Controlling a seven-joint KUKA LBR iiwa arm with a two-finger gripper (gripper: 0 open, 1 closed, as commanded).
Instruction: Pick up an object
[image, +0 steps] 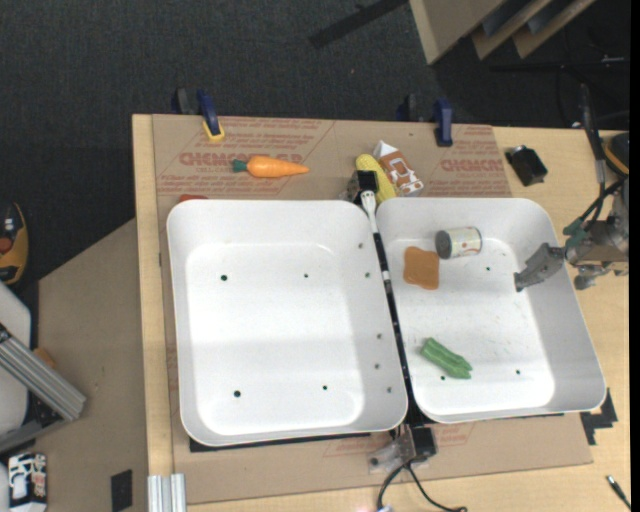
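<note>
Camera view: gripper (540, 266) hangs at the right bin's (560, 400) edge, grip state unreadable. The can (459, 242) lies nearest, just beyond it; being round, it could roll off if nudged.

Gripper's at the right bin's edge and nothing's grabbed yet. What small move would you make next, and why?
I'd probably shift the gripper left and slightly toward the far wall, to sit above the small can. It lies nearest in the right bin, with open floor on the side facing the gripper. The orange block sits close beside it and the green vegetable farther off.
</note>
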